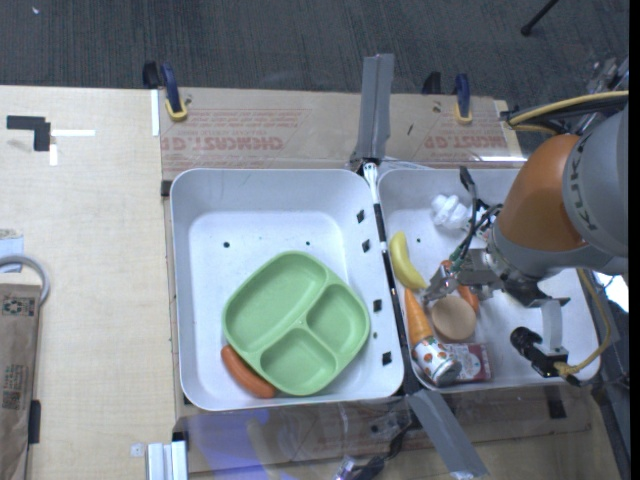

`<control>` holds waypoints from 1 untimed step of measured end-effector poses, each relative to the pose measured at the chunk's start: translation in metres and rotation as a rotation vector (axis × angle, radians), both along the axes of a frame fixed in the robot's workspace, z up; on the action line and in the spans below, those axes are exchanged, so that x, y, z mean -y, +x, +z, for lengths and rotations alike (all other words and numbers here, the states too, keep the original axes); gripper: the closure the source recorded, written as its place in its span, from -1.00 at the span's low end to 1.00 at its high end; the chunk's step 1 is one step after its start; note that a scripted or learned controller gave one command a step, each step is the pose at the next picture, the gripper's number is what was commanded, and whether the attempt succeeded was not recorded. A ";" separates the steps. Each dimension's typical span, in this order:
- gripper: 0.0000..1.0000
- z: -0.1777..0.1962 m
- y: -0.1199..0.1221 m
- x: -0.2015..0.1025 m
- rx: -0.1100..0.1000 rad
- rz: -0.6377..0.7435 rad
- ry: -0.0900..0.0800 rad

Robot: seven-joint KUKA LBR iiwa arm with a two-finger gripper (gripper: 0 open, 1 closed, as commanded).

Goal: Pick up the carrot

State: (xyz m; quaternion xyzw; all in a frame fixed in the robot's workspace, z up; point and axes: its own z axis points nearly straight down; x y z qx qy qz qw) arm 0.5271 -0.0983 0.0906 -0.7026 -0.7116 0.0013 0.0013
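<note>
A green three-compartment plate (297, 321) is seen tilted in the left bin (200, 268); a sausage (247, 372) is tucked just beside its lower-left edge; in the right bin (420, 193), a banana (405, 261), a brown egg-like ball (453, 319), a can (437, 360) and a crumpled white object (446, 208) are found.

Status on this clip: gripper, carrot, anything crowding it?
Gripper low in right white bin, jaws unclear. Orange tapered carrot flat beside it, ungrasped. Yellow banana, tan round bun, tin can crowd it.
</note>
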 end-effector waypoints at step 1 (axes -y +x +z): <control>1.00 0.008 0.000 0.001 -0.002 -0.003 -0.001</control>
